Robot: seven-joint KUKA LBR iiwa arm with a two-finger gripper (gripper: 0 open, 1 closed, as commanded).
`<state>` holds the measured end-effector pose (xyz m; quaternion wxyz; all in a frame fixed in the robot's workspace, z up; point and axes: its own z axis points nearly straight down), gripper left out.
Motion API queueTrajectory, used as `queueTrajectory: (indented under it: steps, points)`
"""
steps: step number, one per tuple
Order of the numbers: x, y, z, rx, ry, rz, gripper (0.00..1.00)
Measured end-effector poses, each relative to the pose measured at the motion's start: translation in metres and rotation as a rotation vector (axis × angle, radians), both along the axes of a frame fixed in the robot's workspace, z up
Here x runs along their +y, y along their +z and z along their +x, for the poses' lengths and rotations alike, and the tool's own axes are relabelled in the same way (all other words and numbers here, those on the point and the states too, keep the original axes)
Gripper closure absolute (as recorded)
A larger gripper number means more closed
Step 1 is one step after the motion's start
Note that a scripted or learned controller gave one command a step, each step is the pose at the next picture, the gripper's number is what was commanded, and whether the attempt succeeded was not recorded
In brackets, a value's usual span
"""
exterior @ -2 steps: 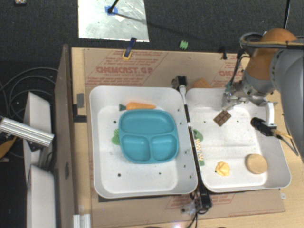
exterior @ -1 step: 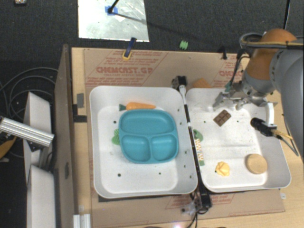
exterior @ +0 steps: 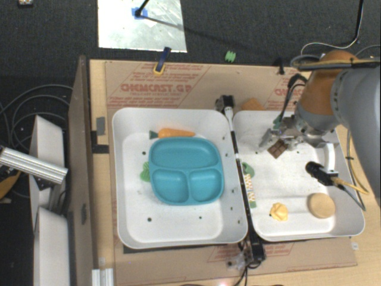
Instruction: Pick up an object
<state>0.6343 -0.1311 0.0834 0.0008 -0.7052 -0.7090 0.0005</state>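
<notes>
Grey-armed gripper (exterior: 277, 143) over the right bin (exterior: 351, 222), near its far left corner, fingers spread around a small brown block (exterior: 277, 150), possibly gripped; too blurred to confirm. Nearby: round tan piece (exterior: 321, 205), yellow lump (exterior: 278, 211).

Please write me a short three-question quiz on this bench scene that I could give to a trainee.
1. True or false: the blue divided plate lies in the right bin.
2. Which lies nearest the front right corner of the right bin? A) the orange carrot B) the round tan piece C) the small yellow piece
3. Fill in: the hand is above the ____ bin, with a small brown thing at its tip.

Key
1. False: it lies in the left bin.
2. B.
3. Right.
</notes>
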Motion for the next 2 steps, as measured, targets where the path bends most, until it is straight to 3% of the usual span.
queueTrajectory:
  steps: [1, 2]
  points:
    - [-0.021, 0.002, 0.031, -0.008, 0.001, -0.002, 0.0]
    - [-0.027, 0.001, 0.013, -0.002, -0.005, -0.002, 0.0]
